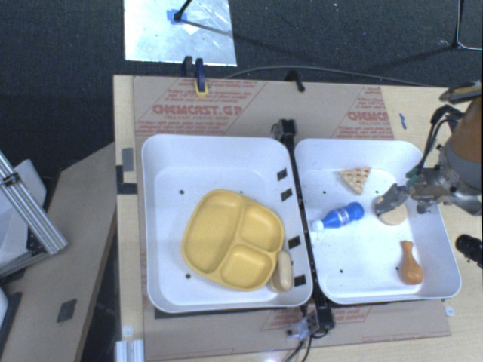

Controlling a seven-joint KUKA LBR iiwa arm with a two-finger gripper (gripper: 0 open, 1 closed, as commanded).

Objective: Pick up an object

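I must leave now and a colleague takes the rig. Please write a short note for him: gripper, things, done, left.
Gripper: low in the right bin, over a round tan piece; grasp not visible.
Right bin also has a blue bottle, a wedge slice and a drumstick.
Left bin: yellow tray, bread roll at its edge.
Done: nothing lifted.
Left: pick up one object.

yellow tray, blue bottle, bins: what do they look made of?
Yellow tray: likely molded plastic, matte; uniform colour, rounded compartment ridges.
Blue bottle: probably plastic, slightly glossy; small highlight on the body, white cap.
Bins: seemingly thin formed plastic, smooth white; soft rounded corners and rims. None certain from looks alone.
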